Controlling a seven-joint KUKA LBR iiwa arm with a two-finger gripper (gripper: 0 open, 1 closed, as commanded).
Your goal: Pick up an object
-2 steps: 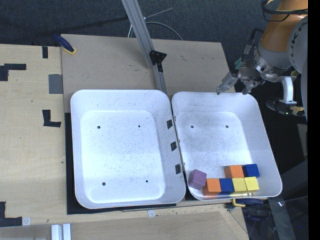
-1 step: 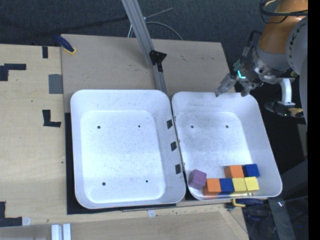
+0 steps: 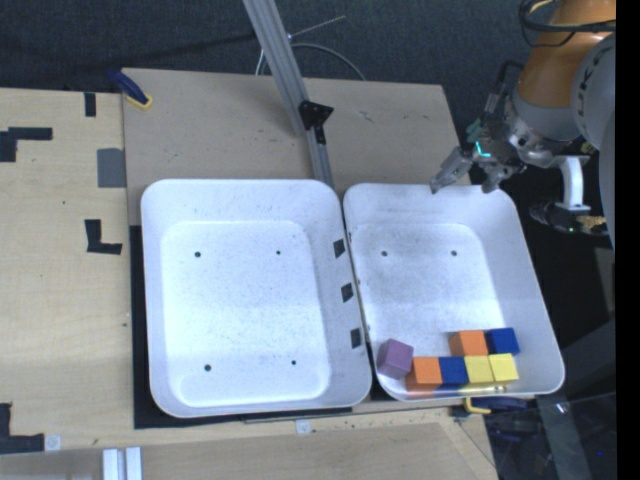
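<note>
coloured blocks (image 3: 462, 360), clustered, right bin's near edge

No readable text, label, brand or number anywhere (bins, blocks and bench alike).

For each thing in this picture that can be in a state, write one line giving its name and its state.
gripper: open, holding nothing, above the far rim of the right bin
right bin: holds the blocks at its near edge
purple block: loose, tilted, at the left of the group
orange, blue and yellow blocks: packed together, lying flat
left bin: upright, beside the right bin
</note>
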